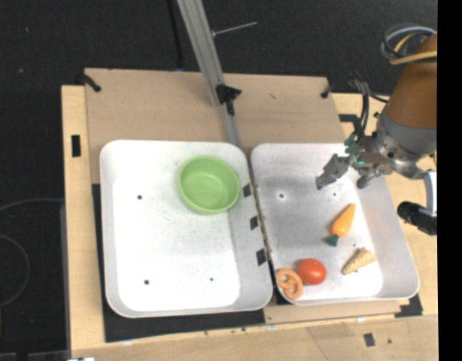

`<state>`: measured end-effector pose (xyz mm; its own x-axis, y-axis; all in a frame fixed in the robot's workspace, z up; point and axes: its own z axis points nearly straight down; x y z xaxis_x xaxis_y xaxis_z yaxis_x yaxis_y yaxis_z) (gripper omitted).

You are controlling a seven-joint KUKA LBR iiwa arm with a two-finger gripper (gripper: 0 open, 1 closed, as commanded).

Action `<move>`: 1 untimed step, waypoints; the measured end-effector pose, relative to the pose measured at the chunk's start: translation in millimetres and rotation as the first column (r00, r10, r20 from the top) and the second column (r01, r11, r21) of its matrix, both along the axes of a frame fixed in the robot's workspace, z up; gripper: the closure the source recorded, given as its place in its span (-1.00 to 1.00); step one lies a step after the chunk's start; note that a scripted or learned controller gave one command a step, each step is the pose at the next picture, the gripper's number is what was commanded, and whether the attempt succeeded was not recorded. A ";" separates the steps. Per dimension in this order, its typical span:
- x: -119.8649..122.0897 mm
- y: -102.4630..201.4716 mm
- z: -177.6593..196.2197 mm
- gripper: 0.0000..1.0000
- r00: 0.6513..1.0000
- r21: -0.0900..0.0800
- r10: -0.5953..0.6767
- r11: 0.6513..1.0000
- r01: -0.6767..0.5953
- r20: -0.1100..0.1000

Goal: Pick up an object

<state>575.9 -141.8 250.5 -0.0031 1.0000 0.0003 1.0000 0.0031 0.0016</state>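
The end effector (344, 173) hangs with fingers spread wide and holding nothing above the right bin (291, 224), near the carrot (342, 221), tomato (312, 271) and bread piece (358, 261).

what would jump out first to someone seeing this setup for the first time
The bright green bowl stands out most, sitting alone near the top right corner of the left bin. Next come the small colourful items clustered in the lower part of the right bin: an orange carrot, a red tomato, an orange slice-like piece and a tan wedge. The gripper hangs over that bin's upper right, above the carrot.
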 end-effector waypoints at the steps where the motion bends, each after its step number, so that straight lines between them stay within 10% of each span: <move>1: 0.0 0.0 0.0 -1.00 1.000 0.000 -0.001 1.000 0.001 0.000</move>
<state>575.9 -141.8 250.5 -0.0019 1.0000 0.0007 1.0000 0.0019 0.0020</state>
